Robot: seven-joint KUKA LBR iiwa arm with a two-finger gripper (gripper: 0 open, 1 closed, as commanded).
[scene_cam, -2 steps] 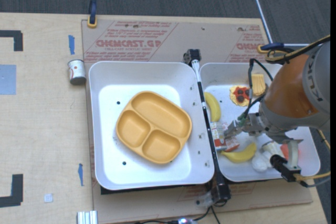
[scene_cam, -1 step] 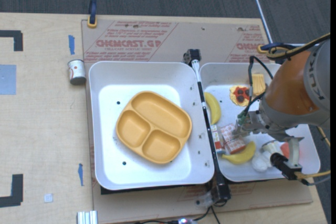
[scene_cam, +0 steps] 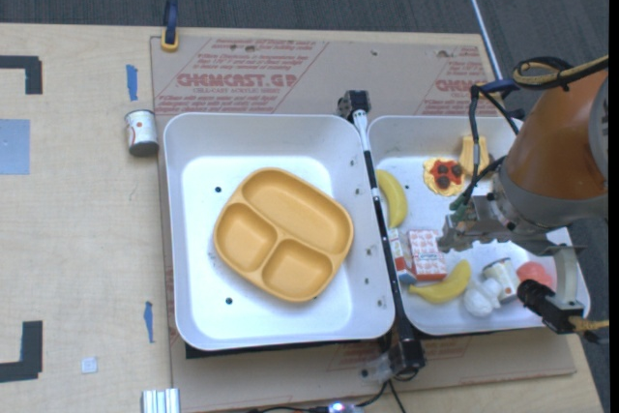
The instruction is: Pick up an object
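The right bin holds several small items. A yellow banana lies along its left wall, and a second banana lies near the front. Between them sits a red-and-white carton. A round yellow piece with red spots and a yellow block lie toward the back. White pieces and a red piece sit at the front right. My gripper hangs low over the bin's middle, just right of the carton and above the front banana. The wrist hides its tip.
The left bin carries a yellow three-part plate. A black divider clamp sits between the bins at the back. A small can stands on the bench left of the bins. Cables loop above the arm's orange band.
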